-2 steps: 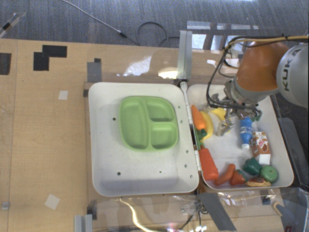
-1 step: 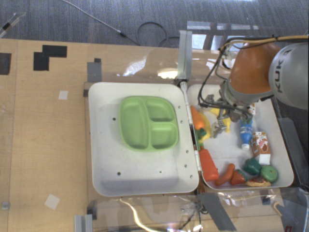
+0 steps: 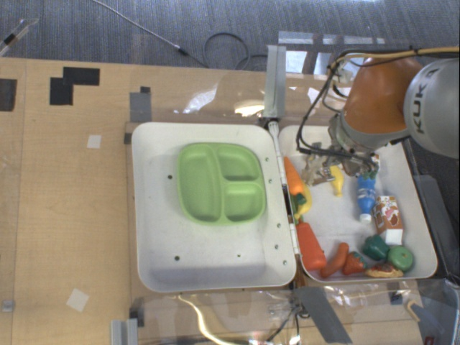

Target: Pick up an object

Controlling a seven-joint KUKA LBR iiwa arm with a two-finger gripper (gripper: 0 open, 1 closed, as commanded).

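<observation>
Gripper [image 3: 332, 169] low in right bin [image 3: 420, 261], far end, just above a small yellow piece [image 3: 337, 184]. Finger spread and any hold: cannot tell (wrist hides it). Risk: blue bottle [image 3: 366, 195] and orange carrot [image 3: 292, 180] sit close; crowding could spoil the grasp.

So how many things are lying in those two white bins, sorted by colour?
Green plate: 1
Green toys: 2
Orange or red toys: 4
Yellow toys: 2
Blue bottle: 1
Red-and-white box: 1
Total: 11, though the overlapping pile may hide more.
</observation>
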